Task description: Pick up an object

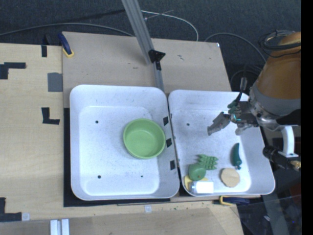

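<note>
My gripper [220,123] hangs over the upper middle of the right bin [195,104], reaching in from the right, with nothing visible between its fingers. Below it lie a dark teal pepper-like piece [236,155], a tan round piece [229,177], a green leafy toy [207,161] joined by a green round piece [197,172], and a white and yellow item [199,186] at the bin's front edge. A green bowl [144,138] sits in the middle of the left bin [93,106].
A grey metal pole [139,26] slants down from the top to the bins' shared back edge. Cables [171,21] lie on the dark floor behind the bench. Black tape marks and a blue clamp [65,44] sit at the left.
</note>
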